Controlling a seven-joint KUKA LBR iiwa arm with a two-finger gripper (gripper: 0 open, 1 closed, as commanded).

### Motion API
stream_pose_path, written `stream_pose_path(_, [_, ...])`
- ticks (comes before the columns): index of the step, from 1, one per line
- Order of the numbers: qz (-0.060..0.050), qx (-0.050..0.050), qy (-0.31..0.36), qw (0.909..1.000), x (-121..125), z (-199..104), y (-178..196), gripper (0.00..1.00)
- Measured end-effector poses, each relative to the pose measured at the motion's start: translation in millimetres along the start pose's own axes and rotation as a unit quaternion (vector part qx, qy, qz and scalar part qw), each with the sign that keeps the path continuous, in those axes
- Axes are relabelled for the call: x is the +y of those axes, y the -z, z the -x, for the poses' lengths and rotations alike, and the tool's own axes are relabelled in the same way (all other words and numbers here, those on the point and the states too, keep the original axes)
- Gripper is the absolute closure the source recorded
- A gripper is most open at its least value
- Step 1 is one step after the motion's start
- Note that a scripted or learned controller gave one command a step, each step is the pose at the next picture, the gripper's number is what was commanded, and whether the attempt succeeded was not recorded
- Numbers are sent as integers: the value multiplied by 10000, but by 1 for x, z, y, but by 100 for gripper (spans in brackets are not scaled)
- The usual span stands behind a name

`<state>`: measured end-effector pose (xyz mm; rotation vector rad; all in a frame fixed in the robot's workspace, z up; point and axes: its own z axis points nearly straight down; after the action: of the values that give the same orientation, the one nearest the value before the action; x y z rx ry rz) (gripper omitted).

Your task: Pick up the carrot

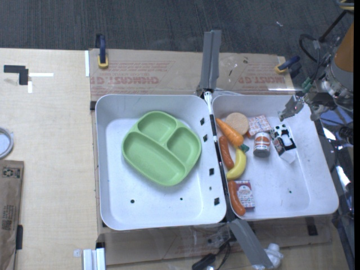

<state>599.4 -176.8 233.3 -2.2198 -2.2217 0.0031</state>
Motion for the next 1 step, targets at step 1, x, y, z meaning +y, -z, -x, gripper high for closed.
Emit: stream_pose_path(1, [-2,1,1488,9889,-21,-99,-43,0])
